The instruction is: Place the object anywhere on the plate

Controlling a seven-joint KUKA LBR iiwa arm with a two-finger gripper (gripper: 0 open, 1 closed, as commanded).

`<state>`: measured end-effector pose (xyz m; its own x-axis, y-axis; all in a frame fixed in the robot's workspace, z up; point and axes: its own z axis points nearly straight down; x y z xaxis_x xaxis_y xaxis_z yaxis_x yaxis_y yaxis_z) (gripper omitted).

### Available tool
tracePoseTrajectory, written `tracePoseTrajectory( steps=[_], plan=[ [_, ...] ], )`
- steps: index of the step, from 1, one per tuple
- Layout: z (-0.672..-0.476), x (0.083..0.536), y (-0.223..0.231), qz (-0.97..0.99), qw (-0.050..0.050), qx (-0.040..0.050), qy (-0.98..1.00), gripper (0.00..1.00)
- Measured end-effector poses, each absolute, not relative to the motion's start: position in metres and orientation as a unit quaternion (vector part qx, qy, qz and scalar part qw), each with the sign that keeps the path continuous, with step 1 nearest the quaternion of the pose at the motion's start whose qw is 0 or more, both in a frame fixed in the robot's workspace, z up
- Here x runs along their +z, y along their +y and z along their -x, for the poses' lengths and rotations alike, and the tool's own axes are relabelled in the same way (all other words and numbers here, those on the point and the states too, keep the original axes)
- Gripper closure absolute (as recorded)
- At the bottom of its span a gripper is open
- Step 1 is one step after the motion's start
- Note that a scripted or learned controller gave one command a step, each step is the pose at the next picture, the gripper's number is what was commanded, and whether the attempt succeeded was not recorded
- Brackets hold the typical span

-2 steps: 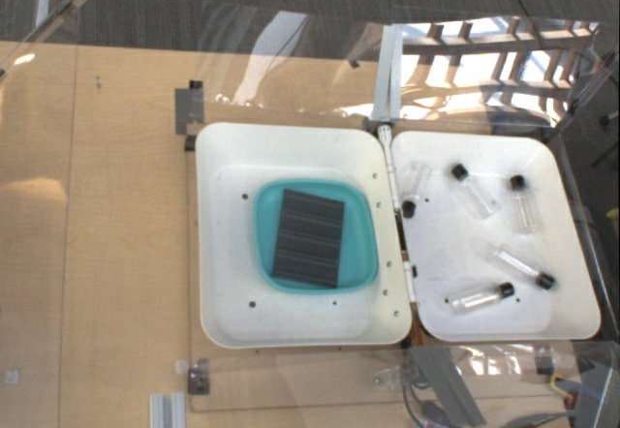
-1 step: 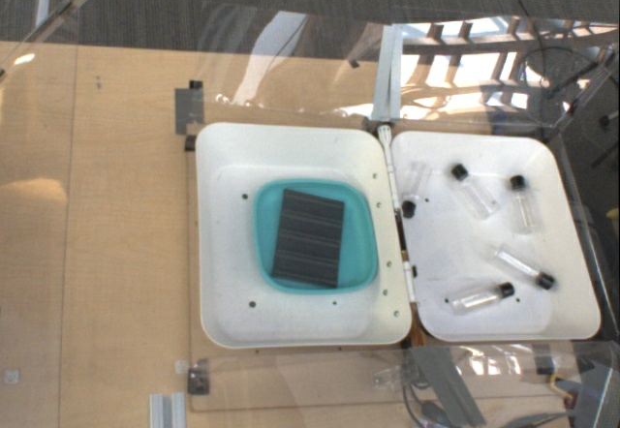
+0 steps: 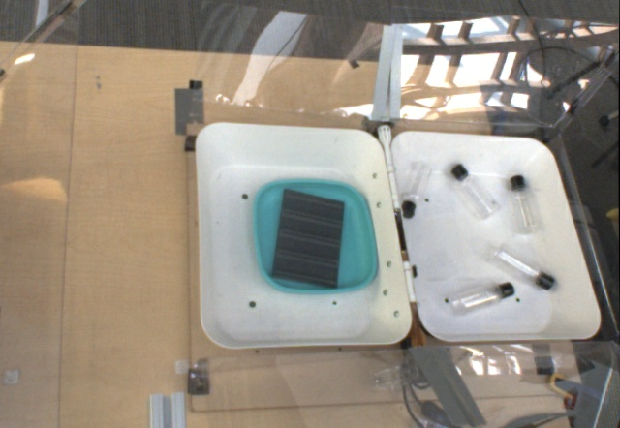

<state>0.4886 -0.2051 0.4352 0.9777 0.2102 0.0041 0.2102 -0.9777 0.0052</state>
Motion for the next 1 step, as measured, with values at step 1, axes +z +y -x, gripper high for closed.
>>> tracePoseTrajectory(
  steps=[1],
  plan=[
    [-0.4886,0.4353,-0.2051,-0.994,0.002,0.0025,0.106,0.00]
  ],
)
